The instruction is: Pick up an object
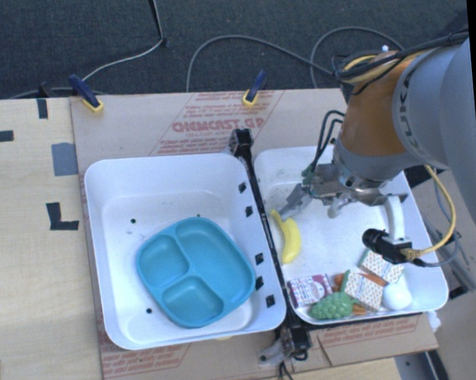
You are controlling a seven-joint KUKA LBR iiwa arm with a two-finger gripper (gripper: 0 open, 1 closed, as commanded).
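Observation:
My gripper (pixel 309 209) hangs over the upper part of the right bin (pixel 414 306), open, with nothing between its fingers. One fingertip (pixel 283 210) points down-left, just above the top end of a yellow banana (pixel 290 238) that lies against the bin's left wall. Along the bin's front edge sit a dark snack packet (pixel 310 289), a green bumpy toy (pixel 333 306), an orange-and-white packet (pixel 365 287), a striped packet (pixel 383 265) and a white egg-like ball (pixel 397 295).
The left bin (pixel 106 196) holds a blue three-part plate (pixel 195 270). A black divider (pixel 257 216) runs between the bins. A cable and black plug (pixel 385 241) from the arm hang over the right bin's right side.

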